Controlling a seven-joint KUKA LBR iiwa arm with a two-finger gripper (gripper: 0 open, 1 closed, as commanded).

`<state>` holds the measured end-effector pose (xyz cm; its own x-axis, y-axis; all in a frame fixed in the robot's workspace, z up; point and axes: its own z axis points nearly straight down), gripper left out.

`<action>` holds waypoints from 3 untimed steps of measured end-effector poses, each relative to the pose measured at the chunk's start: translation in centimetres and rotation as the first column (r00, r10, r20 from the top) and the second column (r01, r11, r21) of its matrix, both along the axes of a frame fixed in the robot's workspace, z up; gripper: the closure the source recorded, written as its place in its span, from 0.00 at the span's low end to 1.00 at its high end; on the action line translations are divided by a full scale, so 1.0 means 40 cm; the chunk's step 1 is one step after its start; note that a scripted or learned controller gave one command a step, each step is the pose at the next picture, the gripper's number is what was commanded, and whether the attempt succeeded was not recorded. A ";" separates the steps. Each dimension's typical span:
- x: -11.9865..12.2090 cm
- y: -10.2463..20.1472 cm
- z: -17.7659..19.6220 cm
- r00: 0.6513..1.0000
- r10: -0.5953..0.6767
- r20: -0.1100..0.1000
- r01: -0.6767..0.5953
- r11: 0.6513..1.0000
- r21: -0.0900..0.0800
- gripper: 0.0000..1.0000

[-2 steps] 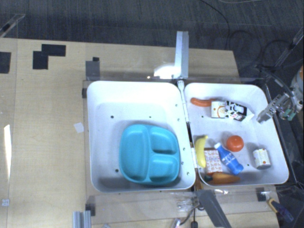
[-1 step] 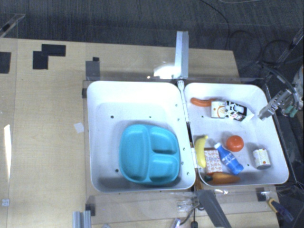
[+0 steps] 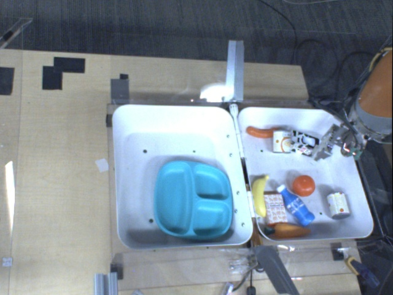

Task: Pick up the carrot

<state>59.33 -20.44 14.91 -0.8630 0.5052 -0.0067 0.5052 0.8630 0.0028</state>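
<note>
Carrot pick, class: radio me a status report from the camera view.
Gripper at right bin's far side, holding nothing seen. Carrot lies at near wall, untouched. Blue bottle and snack packet crowd it.

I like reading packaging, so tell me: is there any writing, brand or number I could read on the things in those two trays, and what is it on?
Nothing can be read.
Red and white packet: printed pattern, too blurred.
Blue bottle: label too small.
White box with black marks: print blurred.
Small white can: no clear text.
</note>
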 end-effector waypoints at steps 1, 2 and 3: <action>-0.044 -0.003 0.231 0.973 0.230 0.005 -0.230 0.973 -0.005 1.00; 0.012 -0.002 0.407 0.874 0.486 0.005 -0.486 0.874 -0.009 1.00; -0.136 0.202 0.195 0.739 0.674 -0.002 -0.674 0.739 -0.003 1.00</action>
